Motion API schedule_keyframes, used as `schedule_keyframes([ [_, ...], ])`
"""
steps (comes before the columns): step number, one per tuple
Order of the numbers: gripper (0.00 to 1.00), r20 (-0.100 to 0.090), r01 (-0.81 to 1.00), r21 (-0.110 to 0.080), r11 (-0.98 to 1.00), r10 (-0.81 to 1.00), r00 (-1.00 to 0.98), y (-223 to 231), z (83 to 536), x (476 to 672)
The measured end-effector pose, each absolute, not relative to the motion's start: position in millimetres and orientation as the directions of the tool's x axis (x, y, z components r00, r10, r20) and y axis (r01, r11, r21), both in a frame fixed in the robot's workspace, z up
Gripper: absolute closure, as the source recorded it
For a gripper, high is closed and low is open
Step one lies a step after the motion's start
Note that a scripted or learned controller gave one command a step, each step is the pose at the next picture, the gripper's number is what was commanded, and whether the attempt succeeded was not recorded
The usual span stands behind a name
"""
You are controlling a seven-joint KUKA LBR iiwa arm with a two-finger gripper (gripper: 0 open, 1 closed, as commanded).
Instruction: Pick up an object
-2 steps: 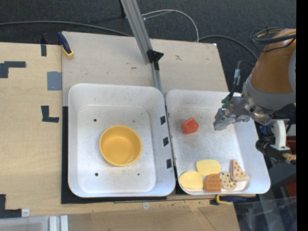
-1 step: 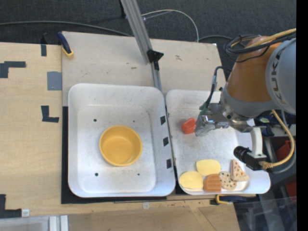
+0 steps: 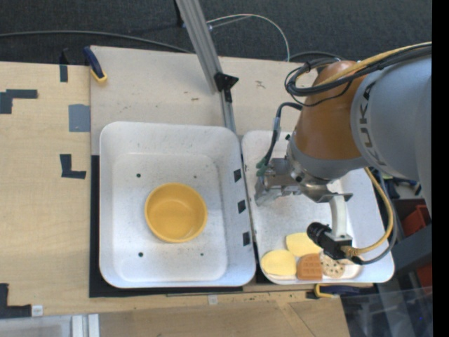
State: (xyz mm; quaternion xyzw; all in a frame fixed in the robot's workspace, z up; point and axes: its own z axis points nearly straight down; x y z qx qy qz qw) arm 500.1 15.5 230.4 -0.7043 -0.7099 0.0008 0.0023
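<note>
Camera view from above gives me two white bins side by side. A yellow bowl (image 3: 176, 212) sits alone in the left bin (image 3: 119, 146). My arm (image 3: 351, 128) hangs over the right bin (image 3: 375, 269), its gripper (image 3: 270, 187) low near that bin's left wall; I cannot tell whether it is spread or pressed together. Along the near edge of the right bin lie two pale yellow pieces (image 3: 279, 262), an orange-brown block (image 3: 309, 267) and a speckled cracker (image 3: 332, 267), clustered and touching.
</note>
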Motion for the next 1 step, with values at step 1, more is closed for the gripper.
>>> schedule_keyframes([
  [1, 1.00, 0.002, 1.000, -0.004, 0.009, 1.000, -0.009, 80.0, 226.8, 496.8],
])
